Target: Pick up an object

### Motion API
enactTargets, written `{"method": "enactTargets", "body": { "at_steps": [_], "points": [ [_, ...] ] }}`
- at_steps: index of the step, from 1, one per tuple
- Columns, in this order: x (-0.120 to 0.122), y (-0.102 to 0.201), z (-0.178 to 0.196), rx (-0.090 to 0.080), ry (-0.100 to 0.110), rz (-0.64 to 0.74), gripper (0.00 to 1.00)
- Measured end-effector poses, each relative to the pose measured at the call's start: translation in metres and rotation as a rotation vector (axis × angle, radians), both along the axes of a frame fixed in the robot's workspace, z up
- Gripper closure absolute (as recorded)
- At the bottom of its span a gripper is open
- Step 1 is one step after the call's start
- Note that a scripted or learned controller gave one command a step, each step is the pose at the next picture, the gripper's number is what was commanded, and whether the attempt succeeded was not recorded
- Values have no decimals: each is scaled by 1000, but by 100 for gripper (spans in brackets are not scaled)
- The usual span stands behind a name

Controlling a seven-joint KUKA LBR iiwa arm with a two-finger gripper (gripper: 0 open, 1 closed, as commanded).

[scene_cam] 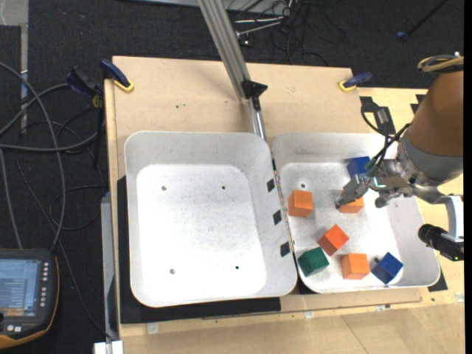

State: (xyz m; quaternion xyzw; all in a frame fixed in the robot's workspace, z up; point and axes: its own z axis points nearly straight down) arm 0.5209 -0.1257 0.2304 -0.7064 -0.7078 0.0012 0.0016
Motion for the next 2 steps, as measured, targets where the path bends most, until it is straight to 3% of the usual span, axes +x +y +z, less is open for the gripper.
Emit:
{"method": "enactTargets", "body": {
  "at_steps": [1,2],
  "points": [
    [1,0,2,-1,-4,-2,0],
    [6,4,-59,0,2,-2,0]
  ]
}}
